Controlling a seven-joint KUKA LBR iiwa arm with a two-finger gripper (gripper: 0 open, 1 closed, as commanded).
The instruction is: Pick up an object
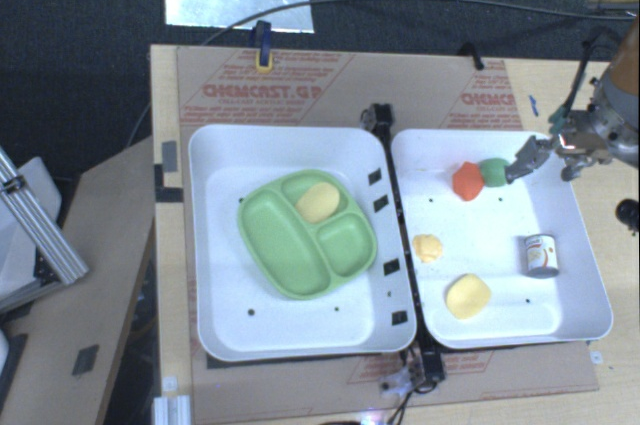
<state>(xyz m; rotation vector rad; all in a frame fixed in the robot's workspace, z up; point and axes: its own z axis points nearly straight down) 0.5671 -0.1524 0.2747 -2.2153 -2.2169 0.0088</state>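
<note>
The arm [612, 118] is cut off at the right edge. Its pincer [524, 164] reaches to the green object [494, 172], which touches the red object [467, 181] in the right bin [580, 253]; finger state: cannot tell. The desk [330, 78] bears brown printed board; dark carpet lies beyond.

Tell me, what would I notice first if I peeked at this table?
Probably the big light-green divided plastic plate in the left white bin, with a pale yellow lump in one compartment. Next, the orange-red round thing touching a small green thing in the right white bin.
</note>
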